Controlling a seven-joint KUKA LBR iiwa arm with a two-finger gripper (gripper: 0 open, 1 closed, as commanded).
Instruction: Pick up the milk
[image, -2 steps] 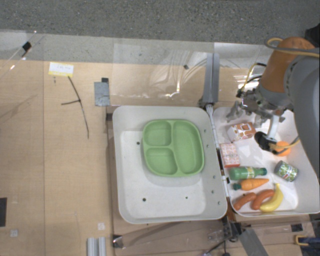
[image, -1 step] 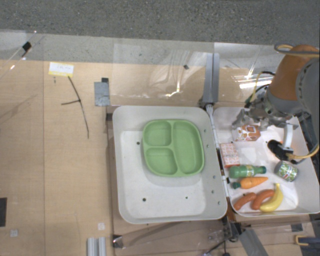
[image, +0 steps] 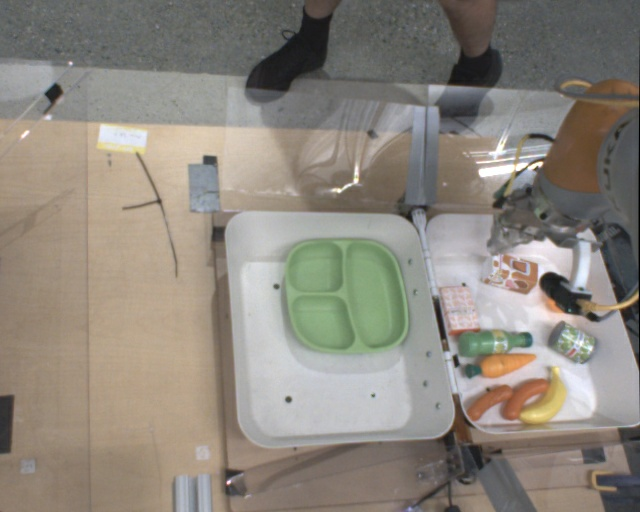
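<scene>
Hovering gripper (image: 508, 236), grip state unclear, seen at 12 o'clock of milk (image: 511, 272) in right bin (image: 452, 235); green tray (image: 347, 294) held in left bin (image: 250, 330).

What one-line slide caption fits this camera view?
Gripper poised above the milk carton in the right bin, green plate in the left bin.

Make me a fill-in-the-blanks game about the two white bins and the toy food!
1. The green plate has ____ compartments.
2. The banana lies in the ____ bin.
3. The green bottle lies just above the ____.
4. The claw hangs over the milk carton, at the ____ end of its bin.

Missing words: three; right; carrot; far
</scene>
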